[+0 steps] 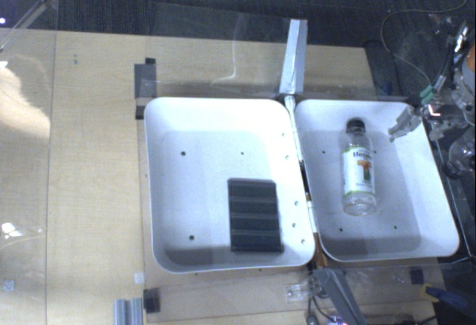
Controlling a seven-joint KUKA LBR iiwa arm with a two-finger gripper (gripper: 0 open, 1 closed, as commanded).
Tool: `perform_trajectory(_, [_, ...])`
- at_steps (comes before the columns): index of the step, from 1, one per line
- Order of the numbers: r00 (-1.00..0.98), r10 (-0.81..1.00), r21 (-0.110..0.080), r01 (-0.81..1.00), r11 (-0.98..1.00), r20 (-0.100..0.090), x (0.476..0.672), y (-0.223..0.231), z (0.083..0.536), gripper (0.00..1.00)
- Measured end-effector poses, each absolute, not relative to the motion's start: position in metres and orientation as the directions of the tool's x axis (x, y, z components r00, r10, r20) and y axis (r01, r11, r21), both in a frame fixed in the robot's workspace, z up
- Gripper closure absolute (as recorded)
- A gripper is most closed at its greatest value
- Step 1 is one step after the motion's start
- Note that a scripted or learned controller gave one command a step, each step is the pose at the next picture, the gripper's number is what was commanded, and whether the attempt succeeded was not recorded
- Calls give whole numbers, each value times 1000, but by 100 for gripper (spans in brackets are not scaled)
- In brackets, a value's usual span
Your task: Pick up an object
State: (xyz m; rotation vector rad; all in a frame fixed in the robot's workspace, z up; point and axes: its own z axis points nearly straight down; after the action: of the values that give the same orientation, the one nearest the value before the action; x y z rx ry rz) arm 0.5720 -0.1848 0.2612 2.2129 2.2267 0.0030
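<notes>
Two candidates, bottle (pixel 358 167) in right bin (pixel 439 190), ridged black block (pixel 254 215) left; gripper (pixel 407 123) at far-right rim, finger state unclear, approach step, descent onto bottle likely next

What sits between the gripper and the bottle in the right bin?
Nothing visible. The gripper is at the right bin's upper right edge, and the clear plastic bottle lies on its side to the gripper's left, cap toward the far wall. Between them is bare bin floor. The black ridged block is in the left bin.
</notes>
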Motion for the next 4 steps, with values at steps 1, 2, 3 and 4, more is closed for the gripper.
perform_trajectory(1, [-137,991,7,991,137,-1,583,-204,94,0])
perform_trajectory(2, [-280,960,9,960,280,-13,580,-140,91,0])
perform_trajectory(3, [-503,864,6,864,504,-11,618,-141,90,0])
perform_trajectory(4, [-529,848,-6,848,529,-29,626,-133,91,0])
